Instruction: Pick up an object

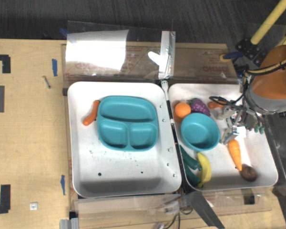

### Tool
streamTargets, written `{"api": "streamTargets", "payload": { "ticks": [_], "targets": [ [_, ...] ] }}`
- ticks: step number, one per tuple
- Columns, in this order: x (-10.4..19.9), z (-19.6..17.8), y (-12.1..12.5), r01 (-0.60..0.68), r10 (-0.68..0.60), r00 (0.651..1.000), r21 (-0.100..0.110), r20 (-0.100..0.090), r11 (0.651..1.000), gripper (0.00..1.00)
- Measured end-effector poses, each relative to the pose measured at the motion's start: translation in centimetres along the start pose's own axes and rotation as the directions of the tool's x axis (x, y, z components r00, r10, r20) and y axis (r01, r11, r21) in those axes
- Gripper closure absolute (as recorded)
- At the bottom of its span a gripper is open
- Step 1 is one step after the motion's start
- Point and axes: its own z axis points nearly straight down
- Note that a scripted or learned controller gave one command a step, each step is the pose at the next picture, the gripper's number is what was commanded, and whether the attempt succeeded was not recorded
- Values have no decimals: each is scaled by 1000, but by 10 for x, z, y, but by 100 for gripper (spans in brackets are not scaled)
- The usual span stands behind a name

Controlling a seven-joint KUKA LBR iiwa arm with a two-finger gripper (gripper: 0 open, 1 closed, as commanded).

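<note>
Gripper (233,130) sits over carrot (235,153), approach step; finger state unclear; next move needs a descent.

A teal divided plate (127,122) and orange sausage (91,112) lie in the left bin (81,175); the gripper (233,128) hovers over the right bin's (269,173) carrot (235,152), beside a teal bowl (199,131).

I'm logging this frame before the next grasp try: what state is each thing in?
Teal divided plate: upright, compartments bare, left bin.
Teal round bowl: upright, right bin.
Orange sausage-shaped toy: lying beside the plate.
Orange carrot: lying flat, below the gripper.
Yellow banana: lying below the bowl.
</note>
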Motion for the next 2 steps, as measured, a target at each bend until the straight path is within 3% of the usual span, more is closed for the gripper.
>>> {"api": "streamTargets", "payload": {
  "ticks": [1, 2],
  "targets": [
    [82, 4, -28, -96, 96, 995, 1, -2, 995, 0],
    [-6, -12, 29, -148, 148, 989, 3, 4, 989, 0]
  ]
}}
